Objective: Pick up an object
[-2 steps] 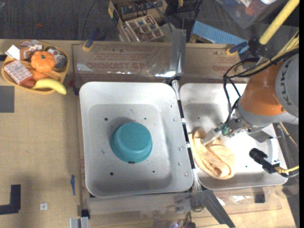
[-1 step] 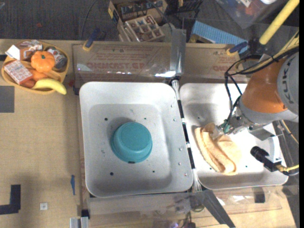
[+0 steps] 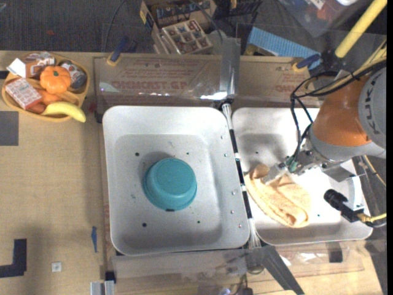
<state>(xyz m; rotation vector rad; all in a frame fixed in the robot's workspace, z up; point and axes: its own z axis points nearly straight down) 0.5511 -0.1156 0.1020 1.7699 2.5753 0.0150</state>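
A teal bowl (image 3: 171, 183) lies upside down in the middle of the left bin (image 3: 123, 134). A crumpled yellow cloth (image 3: 281, 200) lies in the right bin (image 3: 258, 125), near its front left. My gripper (image 3: 288, 166) is low over the cloth's upper edge, reaching in from the right under the grey and orange wrist. A fold of the cloth rises toward the fingertips, but the view is too small to tell whether it is pinched.
A yellow dish (image 3: 12, 97) with a small pumpkin, a banana and packets sits on the bench at the far left. Cardboard walls (image 3: 159, 78) stand behind both bins. The far part of the right bin is bare white floor.
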